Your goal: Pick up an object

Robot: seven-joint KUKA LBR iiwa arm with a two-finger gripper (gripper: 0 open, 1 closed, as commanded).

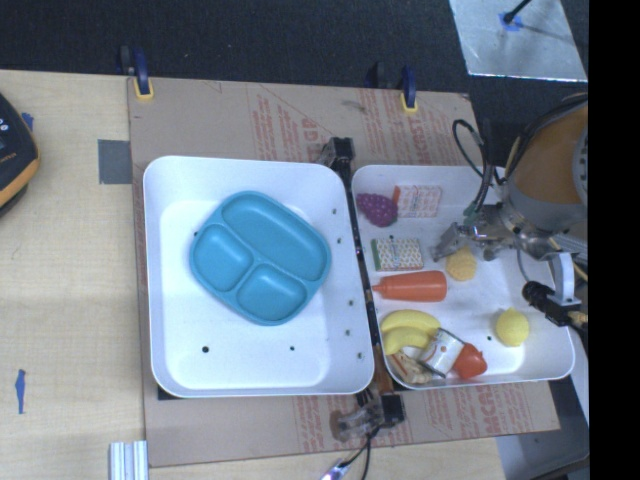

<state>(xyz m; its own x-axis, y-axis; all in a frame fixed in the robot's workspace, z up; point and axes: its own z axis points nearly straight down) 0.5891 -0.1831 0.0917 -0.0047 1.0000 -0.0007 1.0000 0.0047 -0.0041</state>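
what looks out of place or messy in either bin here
Nothing looks spilled or broken. The blue divided plate lies askew, turned at a slant to the left bin's walls. In the right bin, the banana and small packets are heaped together at the near edge.

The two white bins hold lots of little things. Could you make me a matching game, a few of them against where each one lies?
Things:
1. blue divided plate
2. purple grapes
3. orange carrot
4. yellow lemon

Places:
A. right bin, far left corner
B. left bin, alone
C. right bin, near right corner
D. right bin, left side, just above the banana

Pairs: 1-B, 2-A, 3-D, 4-C
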